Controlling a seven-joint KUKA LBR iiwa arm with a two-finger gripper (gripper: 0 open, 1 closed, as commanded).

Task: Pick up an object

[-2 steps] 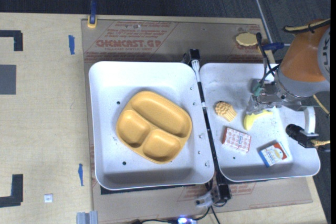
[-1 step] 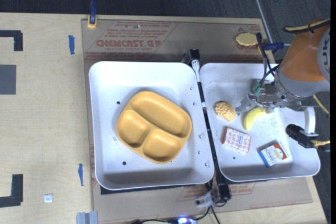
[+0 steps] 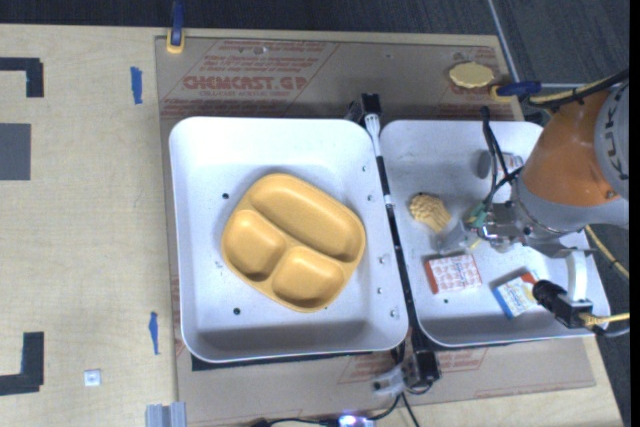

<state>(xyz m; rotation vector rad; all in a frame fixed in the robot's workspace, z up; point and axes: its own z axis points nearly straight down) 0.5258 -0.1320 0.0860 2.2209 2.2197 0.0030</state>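
One glossy, lobed yellow tray [image 3: 291, 241] fills left bin [image 3: 190, 215].

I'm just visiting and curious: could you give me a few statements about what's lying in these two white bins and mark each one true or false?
1. The yellow tray with three hollows lies in the left bin. True.
2. The red-and-white card lies in the left bin. False: it is in the right bin.
3. The arm reaches over the right bin. True.
4. The small tan lumpy piece rests on top of the yellow tray. False: it sits in the right bin, apart from the tray.
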